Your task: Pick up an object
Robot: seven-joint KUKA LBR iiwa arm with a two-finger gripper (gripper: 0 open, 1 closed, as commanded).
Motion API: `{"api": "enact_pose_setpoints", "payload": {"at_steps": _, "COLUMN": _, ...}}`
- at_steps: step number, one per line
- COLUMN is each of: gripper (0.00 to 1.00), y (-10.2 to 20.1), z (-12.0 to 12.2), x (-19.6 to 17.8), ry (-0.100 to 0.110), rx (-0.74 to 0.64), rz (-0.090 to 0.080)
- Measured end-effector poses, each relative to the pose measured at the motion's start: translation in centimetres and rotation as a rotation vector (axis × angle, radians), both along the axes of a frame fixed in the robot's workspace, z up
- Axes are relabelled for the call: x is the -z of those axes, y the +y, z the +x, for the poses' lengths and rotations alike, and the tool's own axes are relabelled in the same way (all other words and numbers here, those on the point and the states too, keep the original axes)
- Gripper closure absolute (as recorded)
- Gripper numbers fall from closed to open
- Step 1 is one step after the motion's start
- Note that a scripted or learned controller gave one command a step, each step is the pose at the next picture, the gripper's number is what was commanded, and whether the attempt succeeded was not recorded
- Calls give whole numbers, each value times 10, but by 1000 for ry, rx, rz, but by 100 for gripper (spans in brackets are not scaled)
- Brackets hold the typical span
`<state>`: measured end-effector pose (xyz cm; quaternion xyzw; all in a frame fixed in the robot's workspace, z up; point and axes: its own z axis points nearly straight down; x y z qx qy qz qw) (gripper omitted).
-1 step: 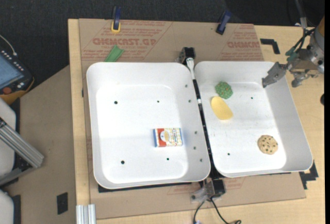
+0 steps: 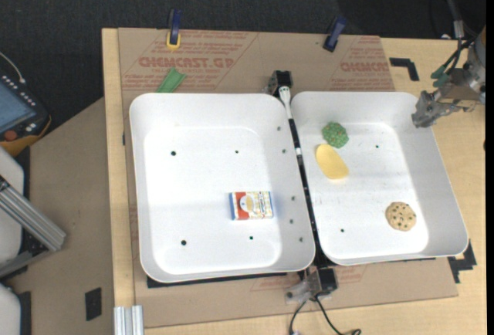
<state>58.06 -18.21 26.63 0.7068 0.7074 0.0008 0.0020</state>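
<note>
**Arm at the right edge, wrist low**

I see my arm coming in from the right side of the view, and little of it is in frame: a short stretch of grey wrist hardware with thin cables looping down along it from above. The gripper (image 2: 429, 111) hangs at the lower left end of that hardware, pointing down and slightly left. It is small and dark grey from here. I see nothing between its tips. The blur at this size keeps me from judging how it is set, so I leave that unsaid.
</note>
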Motion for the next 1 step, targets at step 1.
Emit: {"api": "enact_pose_setpoints", "payload": {"at_steps": 1, "gripper": 100, "y": -47, "z": -105, "x": -87, "ry": -4, "rx": 10, "rz": -4}}
